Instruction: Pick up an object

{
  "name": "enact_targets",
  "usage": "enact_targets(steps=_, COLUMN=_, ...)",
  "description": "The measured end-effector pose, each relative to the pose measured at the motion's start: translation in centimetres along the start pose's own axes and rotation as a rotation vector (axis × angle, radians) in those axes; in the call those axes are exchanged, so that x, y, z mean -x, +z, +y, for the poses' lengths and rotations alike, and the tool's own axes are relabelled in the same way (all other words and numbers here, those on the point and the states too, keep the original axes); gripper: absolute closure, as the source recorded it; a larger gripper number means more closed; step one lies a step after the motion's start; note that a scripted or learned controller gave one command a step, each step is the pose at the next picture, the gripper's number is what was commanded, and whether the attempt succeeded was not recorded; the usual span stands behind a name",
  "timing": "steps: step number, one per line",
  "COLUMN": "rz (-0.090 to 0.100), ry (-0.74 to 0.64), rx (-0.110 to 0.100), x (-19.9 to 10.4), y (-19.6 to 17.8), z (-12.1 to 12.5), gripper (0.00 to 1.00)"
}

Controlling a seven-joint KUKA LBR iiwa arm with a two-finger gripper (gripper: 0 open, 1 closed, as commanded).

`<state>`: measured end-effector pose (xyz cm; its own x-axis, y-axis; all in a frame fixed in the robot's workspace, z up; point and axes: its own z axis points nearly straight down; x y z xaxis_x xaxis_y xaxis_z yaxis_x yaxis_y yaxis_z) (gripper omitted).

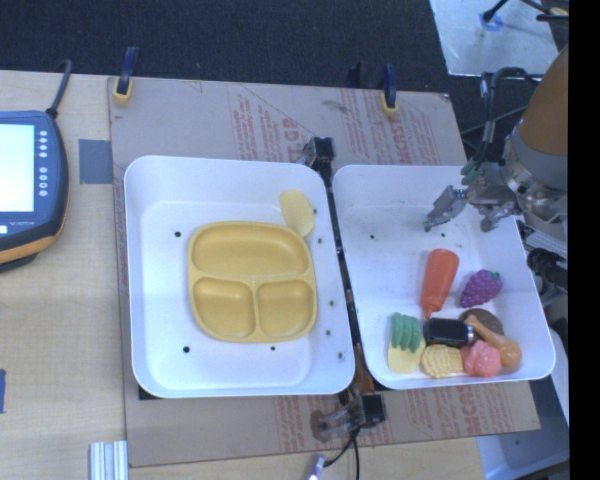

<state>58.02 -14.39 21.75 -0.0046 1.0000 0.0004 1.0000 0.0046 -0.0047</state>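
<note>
The arm comes in from the right side and its gripper (467, 208) hangs over the top part of the right bin (380, 193). The fingers (442, 212) look spread apart, and nothing sits between them, so it holds nothing. The toys to pick from lie lower down in that same bin. An orange carrot (439, 279) stands closest to the gripper, just below it. Beside the carrot is a purple bunch of grapes (481, 287). At the bottom edge of the bin a small pile is packed close together: a green and yellow piece (405, 341), a black block (447, 331), a yellow waffle-like piece (441, 361), and a pink and brown lump (488, 348). The left bin (150, 268) holds a yellow lunch tray (252, 279) and a pale yellow piece (297, 211) near its top. I think the picking step has not begun; the arm is only getting ready to reach. Next it needs to move down toward one toy. The carrot seems the easiest, since it lies alone with room on both sides. The fingers must go around it and then close.
</note>
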Motion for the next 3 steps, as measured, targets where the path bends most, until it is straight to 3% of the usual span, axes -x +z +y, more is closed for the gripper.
enact_targets(steps=1, rz=0.000, ry=-0.001, rx=-0.002, x=1.3, y=12.7, z=-1.7, gripper=0.00)
enact_targets(steps=2, rz=-0.002, ry=-0.005, rx=-0.003, x=1.4, y=11.6, z=-1.7, gripper=1.00)
enact_targets(steps=3, rz=-0.001, ry=-0.003, rx=0.001, x=-6.2, y=2.6, z=-3.9, gripper=1.00)
